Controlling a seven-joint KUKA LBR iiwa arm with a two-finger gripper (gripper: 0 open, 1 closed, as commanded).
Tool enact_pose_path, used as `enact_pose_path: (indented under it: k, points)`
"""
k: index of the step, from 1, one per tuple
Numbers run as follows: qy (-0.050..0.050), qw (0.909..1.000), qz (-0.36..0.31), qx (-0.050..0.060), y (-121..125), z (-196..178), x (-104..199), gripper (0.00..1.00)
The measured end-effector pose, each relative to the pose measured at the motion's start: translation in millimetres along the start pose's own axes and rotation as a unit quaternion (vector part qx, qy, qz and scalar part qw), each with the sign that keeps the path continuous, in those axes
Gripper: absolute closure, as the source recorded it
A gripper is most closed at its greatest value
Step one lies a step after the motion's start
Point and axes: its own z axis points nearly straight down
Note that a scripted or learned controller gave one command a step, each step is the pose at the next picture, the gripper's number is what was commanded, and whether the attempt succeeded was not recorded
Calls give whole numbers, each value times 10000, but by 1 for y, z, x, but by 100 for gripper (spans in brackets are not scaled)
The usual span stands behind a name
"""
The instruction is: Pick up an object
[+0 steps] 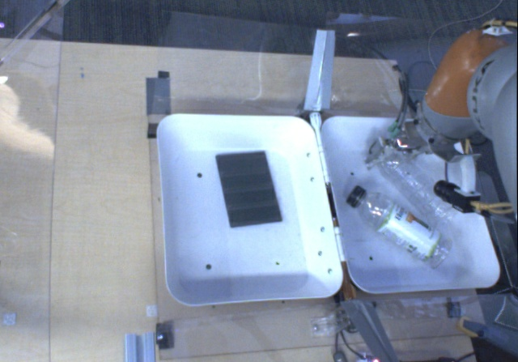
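The hand, whose grip state I cannot tell, hovers at the right bin's upper edge, with the bottle lying just below it, cap pointing up-left, long axis diagonal.

2 white bins side by side, wooden bench, metal divider post behind

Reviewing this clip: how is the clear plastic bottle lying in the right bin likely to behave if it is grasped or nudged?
The plastic bottle lies on its side, so a nudge would probably roll it. It looks clear and empty, so likely light. Its thin, smooth wall may dent or slip under a pinch.
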Motion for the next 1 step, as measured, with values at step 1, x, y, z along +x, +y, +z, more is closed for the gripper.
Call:
enact_pose_path:
  k: [1]
  points:
    - [34,9953,-966,84,21,2,-11,0]
